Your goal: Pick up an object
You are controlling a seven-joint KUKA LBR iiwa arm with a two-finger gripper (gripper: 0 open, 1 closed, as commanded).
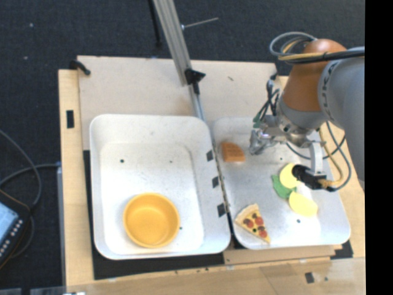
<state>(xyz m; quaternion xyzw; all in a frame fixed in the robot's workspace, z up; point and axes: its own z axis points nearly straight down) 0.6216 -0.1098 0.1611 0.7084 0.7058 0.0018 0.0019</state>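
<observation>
Bread piece, small, tan-brown and roughly rectangular, lies in the right bin near its left wall. Gripper hangs just right of the bread, slightly farther back, apart from it; nothing between its tips, opening cannot be told. Bread's long axis runs roughly left-right. Judgement: a short leftward shift precedes descent.

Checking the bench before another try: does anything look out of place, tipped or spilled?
Nothing stands out. The yellow round bowl sits upright in the left white bin. The brown bread piece, pizza slice toy and yellow-green flat pieces lie inside the right white bin.
</observation>
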